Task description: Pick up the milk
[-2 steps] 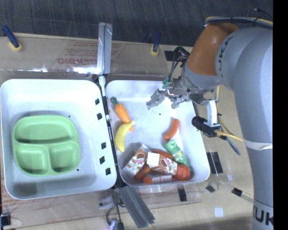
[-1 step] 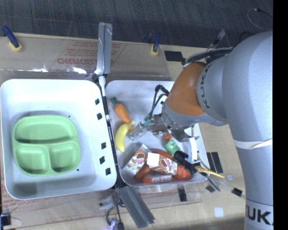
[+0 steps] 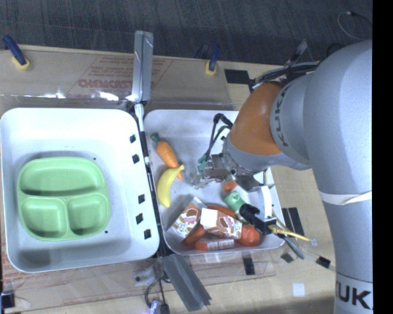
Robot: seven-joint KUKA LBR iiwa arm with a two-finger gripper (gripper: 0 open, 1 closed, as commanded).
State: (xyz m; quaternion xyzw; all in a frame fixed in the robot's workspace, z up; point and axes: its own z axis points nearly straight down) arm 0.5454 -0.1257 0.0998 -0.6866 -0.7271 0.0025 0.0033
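Grey metal is most of what I see of myself: my arm [image 3: 327,129] comes in from the right, with the orange band [image 3: 259,120] just above the wrist. My gripper [image 3: 208,169] hangs over the middle of the right bin [image 3: 183,120], pointing down and to the left. It is small and partly hidden under the wrist, so I cannot tell how it is set. I see nothing held in it.

Just left of my gripper lies a banana [image 3: 167,184], curved, with a carrot [image 3: 166,153] beyond it toward the far left of the bin. The carrot's green top points to the far side. Both sit close to the wall that divides the bins.

Nearer the front, just below my gripper, is the milk [image 3: 187,222], a small carton with a printed white and brown face, lying tilted. It rests in the near part of the right bin, in a pile. Against its right side is a second printed pack [image 3: 220,222], and red and orange things crowd around them, touching. I cannot tell what each one is. A green bottle [image 3: 236,202] with a dark cap lies to the right of the pile, under my wrist.

In the left bin [image 3: 13,129], well apart from my gripper, sits a green tray [image 3: 63,198] with three compartments.

Both bins stand on a brown bench [image 3: 85,70], and blue clamps [image 3: 16,51] grip its far edge.
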